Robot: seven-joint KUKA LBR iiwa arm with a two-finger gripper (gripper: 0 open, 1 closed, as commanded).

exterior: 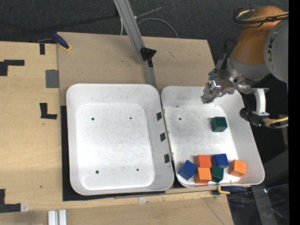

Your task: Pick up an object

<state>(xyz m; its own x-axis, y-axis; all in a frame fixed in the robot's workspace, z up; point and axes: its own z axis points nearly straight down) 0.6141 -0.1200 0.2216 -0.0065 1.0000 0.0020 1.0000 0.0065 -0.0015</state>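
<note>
A dark green block (218,123) lies alone in the middle of the right bin (187,125). Along that bin's near edge sits a cluster: a blue block (187,169), two orange blocks (203,161) (204,174), another blue block (220,160), a green block (217,172) and an orange block (237,167). My gripper (209,96) hangs over the far part of the right bin, up and slightly left of the lone green block. Nothing shows between its fingers.
The left bin (115,137) lies beside the right one. A slanted metal pole (131,27) rises behind the bins' shared edge. The grey arm with its orange band (255,36) comes in from the upper right, with cables (260,116) by the right bin's rim.
</note>
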